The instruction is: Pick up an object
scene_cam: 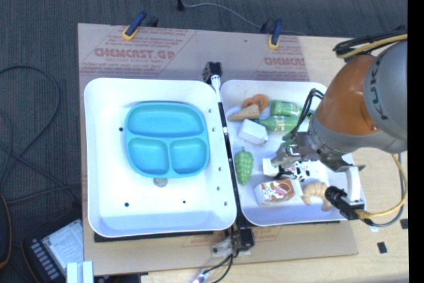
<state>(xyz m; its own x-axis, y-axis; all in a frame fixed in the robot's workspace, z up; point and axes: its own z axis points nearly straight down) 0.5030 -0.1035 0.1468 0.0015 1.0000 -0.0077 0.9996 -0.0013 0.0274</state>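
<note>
On a cardboard-topped bench [199, 50] over dark carpet, two white bins sit side by side. The gripper [289, 162] hangs low inside the right bin [278, 217], its grip hidden by the wrist, so open or closed cannot be told. A red-and-white packet [275, 191] and croissant [314, 192] lie just below it, a green pod [244, 165] to its left; a blue divided tray [166, 138] fills the far bin [106, 162].

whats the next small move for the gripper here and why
Probably a short straight descent. The gripper hovers low in the right white bin, above small items near the red-and-white packet and tan croissant-shaped toy, with nothing visibly between its fingers yet.
</note>
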